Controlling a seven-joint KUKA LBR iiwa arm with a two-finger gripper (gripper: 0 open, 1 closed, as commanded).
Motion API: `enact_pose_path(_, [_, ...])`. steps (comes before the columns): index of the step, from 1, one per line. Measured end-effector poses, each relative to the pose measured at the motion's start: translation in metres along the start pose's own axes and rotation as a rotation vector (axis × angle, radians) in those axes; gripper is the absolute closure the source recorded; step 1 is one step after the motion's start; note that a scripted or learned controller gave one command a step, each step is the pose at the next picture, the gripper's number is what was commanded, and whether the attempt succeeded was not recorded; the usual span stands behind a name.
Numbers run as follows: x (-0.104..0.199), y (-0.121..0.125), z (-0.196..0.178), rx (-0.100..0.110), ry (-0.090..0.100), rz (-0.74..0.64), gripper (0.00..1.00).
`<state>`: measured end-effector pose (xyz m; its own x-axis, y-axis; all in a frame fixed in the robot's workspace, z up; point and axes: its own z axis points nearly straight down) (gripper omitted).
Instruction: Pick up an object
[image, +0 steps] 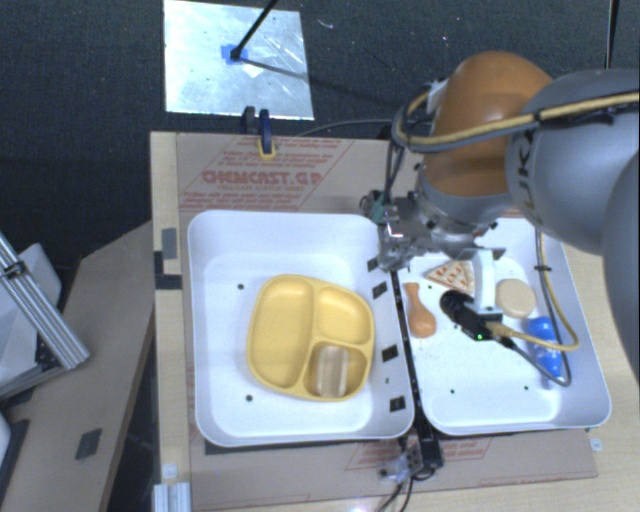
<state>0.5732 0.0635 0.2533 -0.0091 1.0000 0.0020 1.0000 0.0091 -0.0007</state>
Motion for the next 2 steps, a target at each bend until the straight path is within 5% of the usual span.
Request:
enact_pose_path(1, [0.0440,-0.0248,0.0082,0.001,0.000,0.000,1.00])
enact_pose_path(2, [0.0410,-0.0237,0.0076,-0.001,-0.002,0.006,0.00])
